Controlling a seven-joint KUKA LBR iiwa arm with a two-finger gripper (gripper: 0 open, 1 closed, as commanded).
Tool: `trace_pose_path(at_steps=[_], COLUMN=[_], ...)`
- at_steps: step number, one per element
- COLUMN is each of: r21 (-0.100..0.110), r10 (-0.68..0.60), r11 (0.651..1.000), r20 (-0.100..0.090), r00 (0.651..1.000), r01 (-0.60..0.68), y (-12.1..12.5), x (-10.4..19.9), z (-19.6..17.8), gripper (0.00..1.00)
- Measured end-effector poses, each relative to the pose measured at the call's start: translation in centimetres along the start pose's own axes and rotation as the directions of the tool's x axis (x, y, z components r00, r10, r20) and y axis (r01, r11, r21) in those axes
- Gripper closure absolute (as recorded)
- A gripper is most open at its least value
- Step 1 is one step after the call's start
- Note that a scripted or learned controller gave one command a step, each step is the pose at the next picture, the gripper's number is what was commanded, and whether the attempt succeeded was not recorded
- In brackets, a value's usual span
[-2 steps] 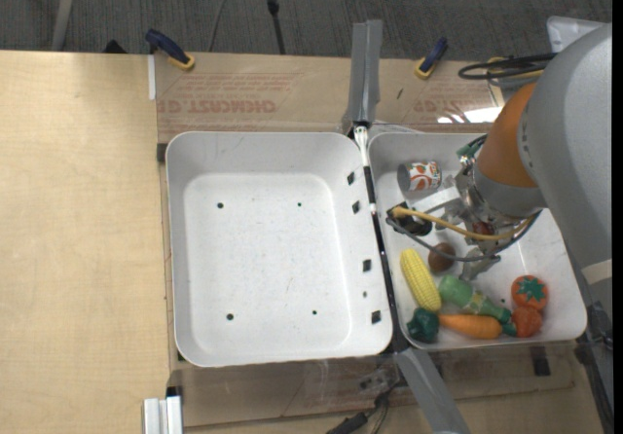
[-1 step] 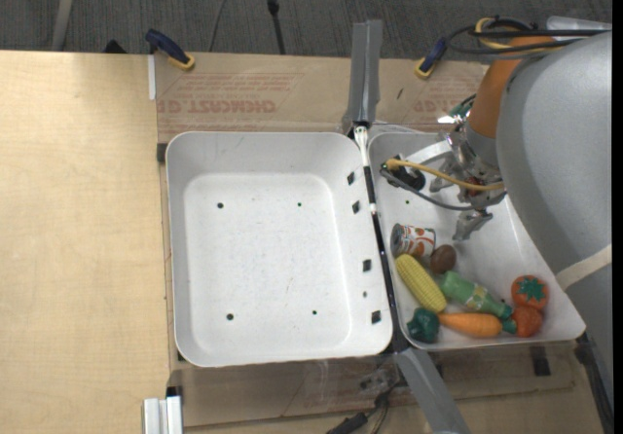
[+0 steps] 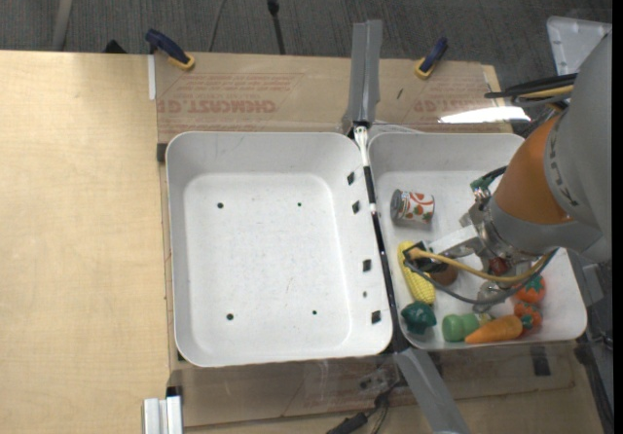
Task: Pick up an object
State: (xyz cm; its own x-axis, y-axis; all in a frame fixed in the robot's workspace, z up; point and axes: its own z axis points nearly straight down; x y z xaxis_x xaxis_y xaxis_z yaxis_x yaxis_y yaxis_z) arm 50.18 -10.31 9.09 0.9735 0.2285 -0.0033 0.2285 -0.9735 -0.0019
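The left bin (image 3: 263, 344) sits beside the right bin (image 3: 458, 155), where the arm (image 3: 531, 179) hangs low over the toys. Its gripper (image 3: 482, 262) is near the corn (image 3: 417, 278) (how far open it is, or whether it grips anything, cannot be told). A good pick likely means centring on one item, the corn or the can (image 3: 414, 207), apart from the carrot (image 3: 496, 328).

Both white bins (image 3: 263, 155) look like smooth matt plastic, set on brown cardboard (image 3: 253, 96) beside pale wood bench (image 3: 78, 228).
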Motion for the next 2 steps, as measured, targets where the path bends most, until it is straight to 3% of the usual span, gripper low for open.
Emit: trace_pose_path(at_steps=[1, 2], r21=[-0.001, -0.001], r10=[0.03, -0.039], r11=[1.0, 0.999], r20=[0.001, 0.001], r00=[1.0, 0.999], r01=[-0.03, 0.039], y=[1.0, 3.0], x=[6.0, 12.3], z=[0.0, 0.0], gripper=[0.0, 0.0])
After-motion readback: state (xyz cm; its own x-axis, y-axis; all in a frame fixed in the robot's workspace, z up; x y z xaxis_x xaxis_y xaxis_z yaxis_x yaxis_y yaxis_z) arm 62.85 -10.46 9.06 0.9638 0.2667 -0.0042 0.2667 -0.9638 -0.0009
